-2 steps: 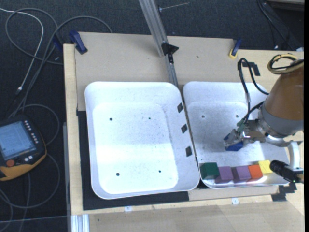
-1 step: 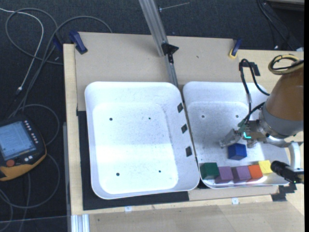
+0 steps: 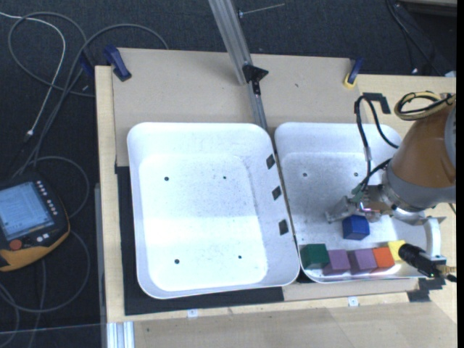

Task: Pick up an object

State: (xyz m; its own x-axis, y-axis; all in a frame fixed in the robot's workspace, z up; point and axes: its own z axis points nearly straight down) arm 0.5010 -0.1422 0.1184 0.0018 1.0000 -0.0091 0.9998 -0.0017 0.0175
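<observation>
In the right bin (image 3: 319,147) a blue cube (image 3: 355,228) lies near the middle right. Along that bin's front wall sit a green block (image 3: 314,255), two purple blocks (image 3: 337,262), an orange block (image 3: 383,257) and a yellow piece (image 3: 396,249) in a row. My gripper (image 3: 346,210) is low in the right bin, directly behind the blue cube and close to its top edge. I see nothing lifted off the bin floor. The arm's orange band (image 3: 428,151) hangs over the bin's right side and hides that part of it.
The left bin (image 3: 145,147) lies beside the right one, with black clips (image 3: 276,192) along the shared wall. A slanted metal rail (image 3: 232,31) crosses the back of the bench. Cables (image 3: 370,133) run down to the wrist. A teach pendant (image 3: 27,216) lies off the bench at left.
</observation>
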